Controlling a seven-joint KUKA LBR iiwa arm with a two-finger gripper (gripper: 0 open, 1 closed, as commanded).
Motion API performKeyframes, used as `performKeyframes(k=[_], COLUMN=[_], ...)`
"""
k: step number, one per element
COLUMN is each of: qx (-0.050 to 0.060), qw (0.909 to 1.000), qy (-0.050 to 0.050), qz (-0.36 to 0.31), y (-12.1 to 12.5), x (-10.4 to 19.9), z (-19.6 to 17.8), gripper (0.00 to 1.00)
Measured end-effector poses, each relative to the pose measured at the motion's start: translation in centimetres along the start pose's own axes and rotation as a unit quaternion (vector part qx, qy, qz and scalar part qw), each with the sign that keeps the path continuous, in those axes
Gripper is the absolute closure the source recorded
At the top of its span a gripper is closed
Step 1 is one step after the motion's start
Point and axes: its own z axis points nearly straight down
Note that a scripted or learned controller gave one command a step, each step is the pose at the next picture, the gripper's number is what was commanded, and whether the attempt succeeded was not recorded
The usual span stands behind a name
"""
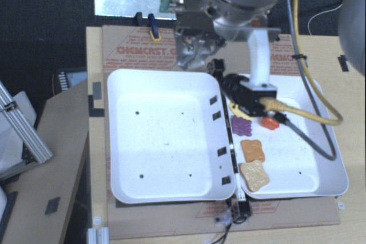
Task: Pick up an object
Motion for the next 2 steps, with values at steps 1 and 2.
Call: performKeyframes(k=[1, 2], qx=[0.0, -0.001], qw=[1.0, 1.0], qy=[0.0, 0.001], qz=[0.0, -0.001], y=[0.0, 0.0], x=[0.0, 0.0], z=[0.0, -1.1], gripper=[0.0, 1.0])
